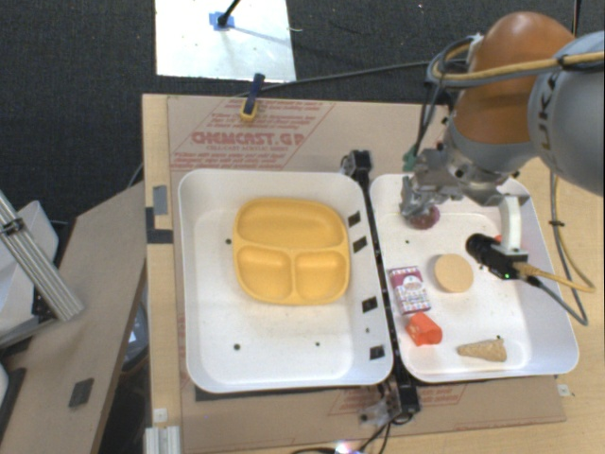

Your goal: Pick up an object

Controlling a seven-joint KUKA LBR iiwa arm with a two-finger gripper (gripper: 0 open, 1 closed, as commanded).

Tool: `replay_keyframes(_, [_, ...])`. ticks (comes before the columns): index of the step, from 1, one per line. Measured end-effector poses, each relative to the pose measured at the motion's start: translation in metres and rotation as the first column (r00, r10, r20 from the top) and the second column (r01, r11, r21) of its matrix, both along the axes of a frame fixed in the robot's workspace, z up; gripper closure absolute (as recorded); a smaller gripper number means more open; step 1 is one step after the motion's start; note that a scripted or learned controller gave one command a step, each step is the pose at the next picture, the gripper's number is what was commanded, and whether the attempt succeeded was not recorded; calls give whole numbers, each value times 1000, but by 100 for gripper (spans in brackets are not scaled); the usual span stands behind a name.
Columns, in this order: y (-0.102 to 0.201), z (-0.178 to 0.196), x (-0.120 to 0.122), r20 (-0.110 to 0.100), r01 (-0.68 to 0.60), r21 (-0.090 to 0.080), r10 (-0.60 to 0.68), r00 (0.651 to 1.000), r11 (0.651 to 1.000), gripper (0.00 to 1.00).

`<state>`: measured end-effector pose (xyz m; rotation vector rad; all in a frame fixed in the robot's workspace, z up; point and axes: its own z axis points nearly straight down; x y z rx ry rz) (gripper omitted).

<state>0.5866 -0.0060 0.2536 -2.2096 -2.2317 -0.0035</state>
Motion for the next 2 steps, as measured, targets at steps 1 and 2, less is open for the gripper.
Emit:
replay_keyframes(1, [40,-12,-20,-2,2,-1,-2,1000,1000,100])
replay_keyframes(2, [94,-12,-40,-1,0,0,0,1000,1000,100])
